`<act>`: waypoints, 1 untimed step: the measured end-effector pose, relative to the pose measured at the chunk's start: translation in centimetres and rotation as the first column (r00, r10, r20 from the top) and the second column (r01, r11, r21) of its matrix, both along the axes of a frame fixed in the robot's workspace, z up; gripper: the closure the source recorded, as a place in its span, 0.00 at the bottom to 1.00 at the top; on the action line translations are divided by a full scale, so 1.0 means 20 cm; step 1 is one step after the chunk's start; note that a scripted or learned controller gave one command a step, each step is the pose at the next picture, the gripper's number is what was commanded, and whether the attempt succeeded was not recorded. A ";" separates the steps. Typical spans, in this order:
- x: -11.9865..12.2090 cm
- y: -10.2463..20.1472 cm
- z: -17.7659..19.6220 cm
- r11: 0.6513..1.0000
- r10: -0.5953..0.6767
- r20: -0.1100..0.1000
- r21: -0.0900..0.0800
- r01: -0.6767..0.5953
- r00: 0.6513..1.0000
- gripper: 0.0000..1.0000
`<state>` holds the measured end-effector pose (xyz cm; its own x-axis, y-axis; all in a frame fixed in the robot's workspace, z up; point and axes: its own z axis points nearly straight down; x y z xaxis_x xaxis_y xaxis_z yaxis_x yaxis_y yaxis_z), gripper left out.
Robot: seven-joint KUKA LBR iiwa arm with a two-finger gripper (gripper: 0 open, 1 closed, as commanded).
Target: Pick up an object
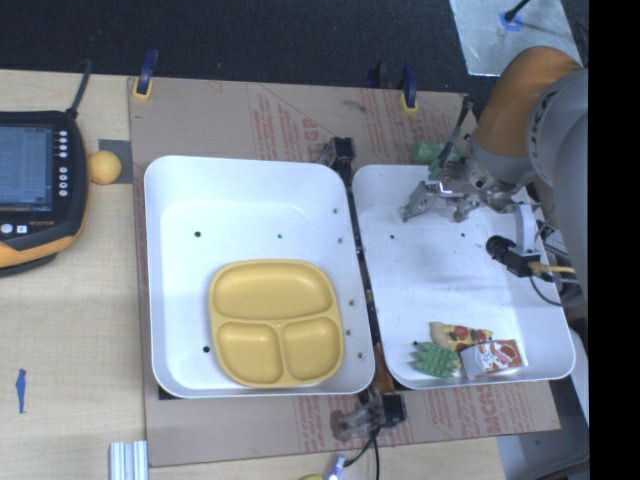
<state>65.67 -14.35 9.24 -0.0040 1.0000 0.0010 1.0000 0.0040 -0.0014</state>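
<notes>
**Gripper spread over the right bin, nothing between its fingers**

We see the grey arm with its orange band [530,83] reaching in from the right, and its two-finger gripper [437,206] hangs over the far part of the right shallow white bin [430,268]. The fingers [414,208] stand well apart, and we see nothing between them. Whether the tips touch the bin floor we cannot tell.

The things to pick lie well away from the gripper, at the near edge of the same bin: a green leafy toy [433,359], a small flat piece with red and yellow print [459,334] just behind it, and a white and red packet [494,357] beside them, all close together.

In the left shallow white bin [180,218] rests a yellow plastic plate with three compartments [276,321].

Both bins sit on brown cardboard [250,118] laid over the pale wooden surface [60,348], held by blue clamps [146,71] at its far edge. At the left we find a black and orange control pendant [35,183] and a small orange ball [104,166]. Dark carpet [250,13] lies beyond.
</notes>
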 end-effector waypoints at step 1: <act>0.00 0.22 0.00 1.000 0.001 -0.003 -0.001 -0.001 1.000 0.00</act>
<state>65.63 -9.95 9.18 -0.0053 1.0000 0.0004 1.0000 0.0053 -0.0043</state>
